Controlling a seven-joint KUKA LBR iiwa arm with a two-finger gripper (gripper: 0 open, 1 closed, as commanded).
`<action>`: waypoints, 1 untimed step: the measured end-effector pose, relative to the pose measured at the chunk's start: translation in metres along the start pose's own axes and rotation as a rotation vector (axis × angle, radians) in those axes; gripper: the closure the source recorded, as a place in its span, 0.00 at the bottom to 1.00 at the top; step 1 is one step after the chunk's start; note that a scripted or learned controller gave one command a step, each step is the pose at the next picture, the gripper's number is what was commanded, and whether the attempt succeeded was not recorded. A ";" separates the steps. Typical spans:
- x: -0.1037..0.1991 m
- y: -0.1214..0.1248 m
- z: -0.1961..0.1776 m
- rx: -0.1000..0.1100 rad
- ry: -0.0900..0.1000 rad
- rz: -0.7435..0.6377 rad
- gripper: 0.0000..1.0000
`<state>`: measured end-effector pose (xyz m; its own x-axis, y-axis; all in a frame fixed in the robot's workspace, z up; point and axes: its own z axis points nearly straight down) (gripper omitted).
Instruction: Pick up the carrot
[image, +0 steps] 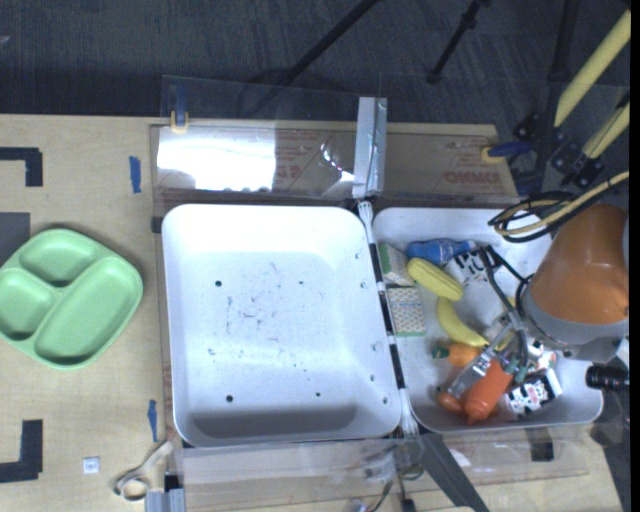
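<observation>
1. The arm (585, 275) comes in from the right and hangs over the right bin (585, 412), its orange band covering that bin's far right corner. I see the gripper (505, 352) low among the clutter there, but I cannot tell whether its fingers are apart or together (cables and small parts crowd them).
2. The carrot (484, 391) lies in the right bin near the front wall, tilted, a smooth orange tapered shape just beside the gripper; from here I cannot say that it sits between the fingers.
3. Room in the right bin is tight: a yellow banana (458, 326) lies just behind the carrot, a second yellow piece (435, 279) is farther back, a blue packet (440, 249) sits near the rear wall, and a small black-and-white object (527, 393) lies to the carrot's right.
4. The left bin (200, 240) is a shallow white tray with rounded corners, its floor scuffed with faint grey marks and a few dark dots, leaving wide open space.
5. Both bins rest on a pale wooden bench (80, 160). A green divided plate (66, 297) of smooth plastic sits well apart to the left.
6. Behind the bench, dark carpet (200, 40) covers the floor.
</observation>
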<state>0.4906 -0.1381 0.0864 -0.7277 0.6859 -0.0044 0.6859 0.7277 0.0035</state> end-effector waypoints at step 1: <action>0.030 0.019 0.000 -0.001 -0.001 0.197 0.00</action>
<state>0.4813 -0.1038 0.0867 -0.5790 0.8153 -0.0042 0.8153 0.5790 0.0051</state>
